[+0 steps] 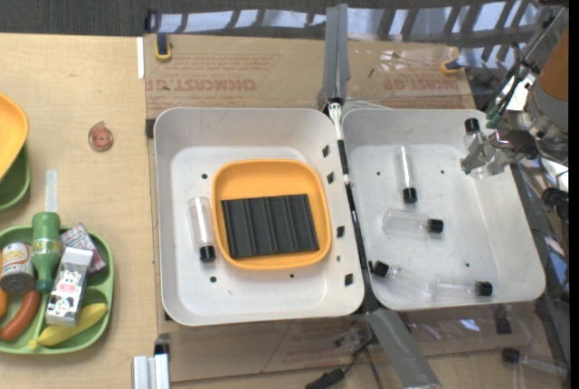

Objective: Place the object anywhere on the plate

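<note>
Arm was at the right edge, gripper [478, 156] hovering over the upper right part of the right bin [516, 224]; nothing visibly between the fingers, and I couldn't tell whether they were spread or pressed together, too small and blurred. Looked like the pick step, not yet done: four clear vials lay in the right bin, black caps, all on their sides. Upper vial [405, 172] sat near the bin's middle top, middle vial [409, 222] just below it, and two more along the bottom edge, front-left vial [396, 280] and front-right vial [461, 289]. A fifth vial [200, 228] already lay in the left bin [172, 197], just beside the plate's left rim, not on it. Plate [271, 178] was orange with a dark ribbed insert, centred in the left bin. Next move, I judged: descend on the nearest vial, probably the upper one, align fingers across its axis, lift, then traverse left over the divider [336, 152] between bins. Risks: vials are clear and round, likely to roll or slip; the bin walls and divider need clearance. Off to the left, a green tray [99, 310] of toy food on the bench, well out of the way.
</note>
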Robot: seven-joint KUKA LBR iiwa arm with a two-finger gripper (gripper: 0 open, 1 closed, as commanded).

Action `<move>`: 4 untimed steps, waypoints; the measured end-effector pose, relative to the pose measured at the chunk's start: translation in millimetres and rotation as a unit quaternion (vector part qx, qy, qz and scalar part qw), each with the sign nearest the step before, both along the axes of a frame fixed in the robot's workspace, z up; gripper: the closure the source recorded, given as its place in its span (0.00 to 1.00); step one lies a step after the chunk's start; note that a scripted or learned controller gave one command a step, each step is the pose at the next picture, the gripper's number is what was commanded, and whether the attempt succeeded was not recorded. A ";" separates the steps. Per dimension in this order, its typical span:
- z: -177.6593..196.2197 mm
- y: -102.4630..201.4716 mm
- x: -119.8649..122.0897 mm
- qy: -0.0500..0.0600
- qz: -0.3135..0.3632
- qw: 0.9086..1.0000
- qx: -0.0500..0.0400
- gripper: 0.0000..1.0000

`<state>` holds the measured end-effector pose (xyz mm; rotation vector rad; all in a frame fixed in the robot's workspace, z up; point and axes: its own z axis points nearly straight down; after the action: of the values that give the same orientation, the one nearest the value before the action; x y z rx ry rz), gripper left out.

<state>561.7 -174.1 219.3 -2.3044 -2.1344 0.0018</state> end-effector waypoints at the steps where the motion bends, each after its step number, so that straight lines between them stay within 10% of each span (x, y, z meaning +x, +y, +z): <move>1: 38.3 -27.3 59.9 0.000 0.057 0.998 -0.001 1.00; 3: 187.0 -47.2 98.2 -0.001 0.227 0.974 -0.001 1.00; 4: 186.9 -47.0 98.3 -0.001 0.227 0.974 -0.001 0.00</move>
<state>660.0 -221.0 406.2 -1.7617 -2.6034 0.0020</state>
